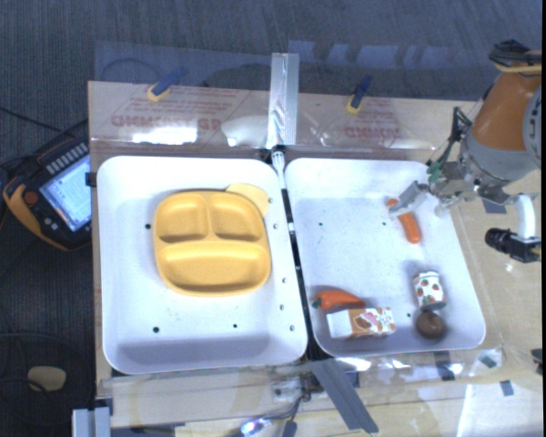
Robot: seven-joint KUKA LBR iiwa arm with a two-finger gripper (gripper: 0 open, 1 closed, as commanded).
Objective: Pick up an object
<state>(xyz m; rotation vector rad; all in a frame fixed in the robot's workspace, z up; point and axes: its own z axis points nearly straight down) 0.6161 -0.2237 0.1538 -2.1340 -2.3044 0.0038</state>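
In the right bin [346, 230] lie a small orange carrot-like piece [410, 227], a longer orange carrot with a green end [337, 299], a small printed carton [371, 320], a white can with red spots [429, 289] and a brown round object [429, 324]. My gripper [426, 194] hangs over the bin's upper right corner, just above the small orange piece. It is open, and nothing sits between its fingers.
The left bin [127, 317] holds a yellow divided plate [212, 242] with a pale flat item [247, 192] peeking out behind it. A raised divider [289, 244] separates the two bins. A handheld pendant [59, 194] lies off the bench at the left.
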